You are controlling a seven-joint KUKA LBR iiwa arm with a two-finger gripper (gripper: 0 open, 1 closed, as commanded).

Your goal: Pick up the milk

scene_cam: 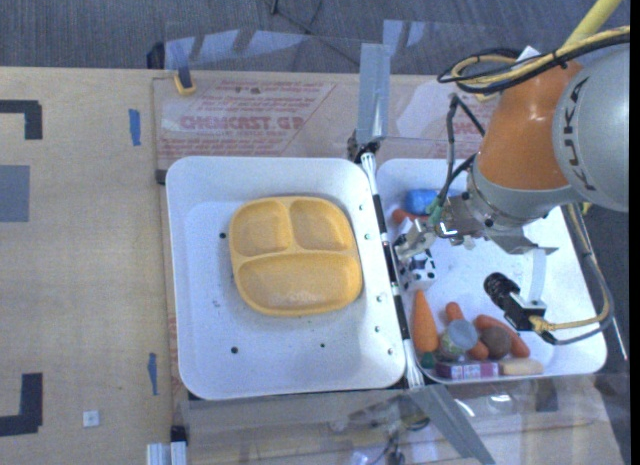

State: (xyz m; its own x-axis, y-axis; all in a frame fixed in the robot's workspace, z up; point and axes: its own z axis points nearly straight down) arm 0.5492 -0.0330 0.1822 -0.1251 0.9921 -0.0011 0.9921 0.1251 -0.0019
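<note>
The milk (424,269) looks like a small white carton with black cow spots, lying near the left wall of the right bin (585,348). My gripper (413,244) hangs directly above and just behind it, at the bin's left side, and partly covers the carton's top. Nothing can be seen held in the gripper. The grey and orange arm reaches in from the right over the bin's back half.
A yellow divided plate (296,254) lies in the left bin (200,353). The right bin also holds a blue item (422,199), an orange carrot (424,321), a grey round piece (461,334) and several small toy foods (497,335) along its front edge.
</note>
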